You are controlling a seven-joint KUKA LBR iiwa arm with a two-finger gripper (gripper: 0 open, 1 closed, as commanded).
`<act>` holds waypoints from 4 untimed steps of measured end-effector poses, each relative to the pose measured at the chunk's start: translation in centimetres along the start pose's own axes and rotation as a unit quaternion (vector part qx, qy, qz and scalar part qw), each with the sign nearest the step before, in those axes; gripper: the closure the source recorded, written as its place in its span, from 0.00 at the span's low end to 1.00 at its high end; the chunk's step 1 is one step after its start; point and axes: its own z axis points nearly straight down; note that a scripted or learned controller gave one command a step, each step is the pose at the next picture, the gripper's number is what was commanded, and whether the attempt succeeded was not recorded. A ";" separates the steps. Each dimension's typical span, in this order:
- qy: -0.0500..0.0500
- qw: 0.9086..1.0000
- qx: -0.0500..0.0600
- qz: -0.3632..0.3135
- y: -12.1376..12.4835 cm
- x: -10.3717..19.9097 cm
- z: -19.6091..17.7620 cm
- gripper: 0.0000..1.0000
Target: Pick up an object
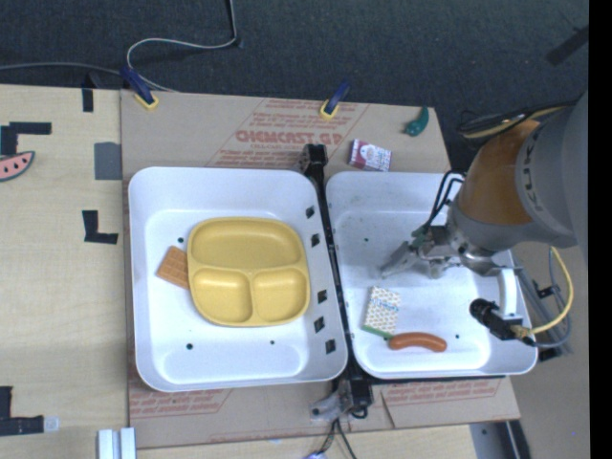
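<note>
My gripper (406, 258) hangs low over the middle of the right bin (356, 199), reaching in from the right on the grey arm with its orange band (497, 175). Just below and left of it, a white patterned pouch (383, 309) lies on the bin floor, apart from the gripper. Along the bin's front lies an orange-red carrot-like toy (417, 342) with a green stem. I see nothing held in the gripper.
In the left bin (153, 342) sits a yellow divided plate (251, 269) with a brown cracker-like piece (173, 267) tucked under its left edge. A small red-and-white packet (369, 155) and a teal clip (417, 121) lie on the cardboard behind the bins.
</note>
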 end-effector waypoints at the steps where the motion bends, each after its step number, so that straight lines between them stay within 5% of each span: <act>1: 0.001 1.000 0.001 -0.001 1.3 3.3 1.0 0.00; 3: 0.001 1.000 -0.001 0.000 -7.2 4.8 0.9 0.00; 4: 0.000 1.000 -0.001 0.000 -7.1 4.7 0.0 1.00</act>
